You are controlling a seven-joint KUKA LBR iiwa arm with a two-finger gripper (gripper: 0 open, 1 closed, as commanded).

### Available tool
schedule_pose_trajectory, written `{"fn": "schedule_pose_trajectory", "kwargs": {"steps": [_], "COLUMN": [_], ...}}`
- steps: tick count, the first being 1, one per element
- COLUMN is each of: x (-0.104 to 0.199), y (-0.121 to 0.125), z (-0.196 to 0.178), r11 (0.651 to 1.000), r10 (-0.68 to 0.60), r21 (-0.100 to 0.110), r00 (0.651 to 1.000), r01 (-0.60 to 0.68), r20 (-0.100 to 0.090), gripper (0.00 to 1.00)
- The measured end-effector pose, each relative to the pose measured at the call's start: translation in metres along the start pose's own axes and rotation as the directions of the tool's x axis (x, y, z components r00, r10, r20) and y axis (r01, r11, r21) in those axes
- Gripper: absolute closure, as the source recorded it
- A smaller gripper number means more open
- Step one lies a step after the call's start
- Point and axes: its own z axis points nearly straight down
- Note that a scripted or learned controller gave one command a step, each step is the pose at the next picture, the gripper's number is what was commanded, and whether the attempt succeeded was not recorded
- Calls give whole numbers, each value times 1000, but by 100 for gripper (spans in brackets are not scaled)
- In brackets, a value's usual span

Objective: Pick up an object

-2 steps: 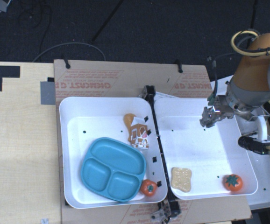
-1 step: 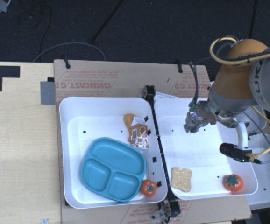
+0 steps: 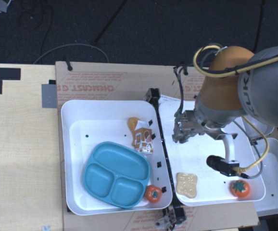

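Note:
My gripper (image 3: 179, 134) hangs over the left part of the right bin (image 3: 211, 198), pointing down, with bare white floor beneath it. A beige slice of toy bread (image 3: 186, 184) lies at the front left of that bin, well in front of the gripper. A red tomato (image 3: 239, 188) sits in the front right corner. In the left bin (image 3: 71, 129) rest a blue divided plate (image 3: 116, 174), a second small tomato (image 3: 153, 193) at the plate's front right, and a brown-and-white wrapped snack (image 3: 141, 137) near the dividing wall.
The bins' shared wall (image 3: 159, 143) runs just left of the gripper. A black cable fitting (image 3: 221, 164) on the arm hangs over the right bin's middle. Cardboard lies beneath the bins, with a wooden bench top to the left.

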Motion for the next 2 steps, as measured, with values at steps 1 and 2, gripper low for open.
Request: {"fn": "schedule_pose_trajectory", "kwargs": {"steps": [1, 2], "x": [43, 98], "y": [-23, -37], "z": [3, -10], "r11": [1000, 1000], "r10": [1, 1], "r21": [1, -3], "r00": [1000, 1000], "r01": [-1, -1], "r20": [1, 3], "gripper": [100, 100]}}
